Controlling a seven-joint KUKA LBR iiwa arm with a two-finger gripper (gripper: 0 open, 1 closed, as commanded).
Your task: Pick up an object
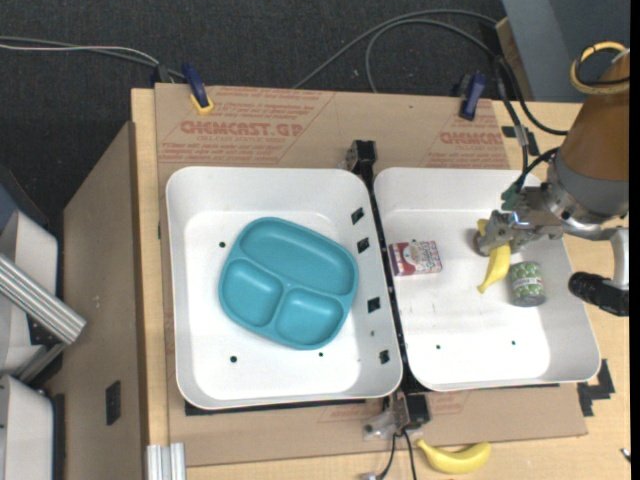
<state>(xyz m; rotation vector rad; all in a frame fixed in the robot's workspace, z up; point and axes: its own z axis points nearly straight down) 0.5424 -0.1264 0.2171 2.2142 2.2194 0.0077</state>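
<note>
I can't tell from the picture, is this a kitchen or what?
Probably a robot lab, not a kitchen. A robot arm reaches over two white bins on a bench, cables trail behind, and the banana looks like a practice toy.

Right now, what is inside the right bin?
In the right bin: a small red and white packet near its left wall, a yellow banana and a small greenish jar beside it. The claw hangs over the banana's top end and covers whatever lies beneath.
</note>
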